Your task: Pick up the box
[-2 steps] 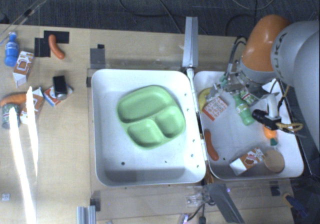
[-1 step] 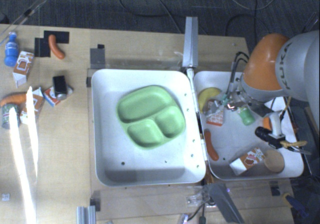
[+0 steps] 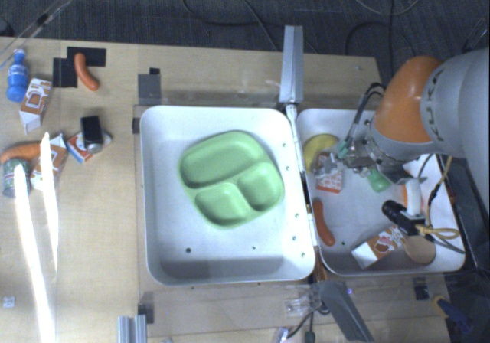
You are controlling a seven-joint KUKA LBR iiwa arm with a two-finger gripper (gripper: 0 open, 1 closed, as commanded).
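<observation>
Pincer (image 3: pixel 339 159) low in right bin (image 3: pixel 456 261), by small box (image 3: pixel 330 181) and yellow item (image 3: pixel 319 147); grip state cannot be told. Green tray (image 3: pixel 230 178) sits in left bin (image 3: pixel 164 257).

a bulky grey arm (image 3: pixel 459 100) with a rounded orange band (image 3: pixel 406 108) above the wrist; thin black cables loop along its dark, metallic wrist hardware.

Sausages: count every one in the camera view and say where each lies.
3. One sausage lies in the right bin by its left wall; one on the bench at far left; one at the left edge. The arm may hide more.
</observation>
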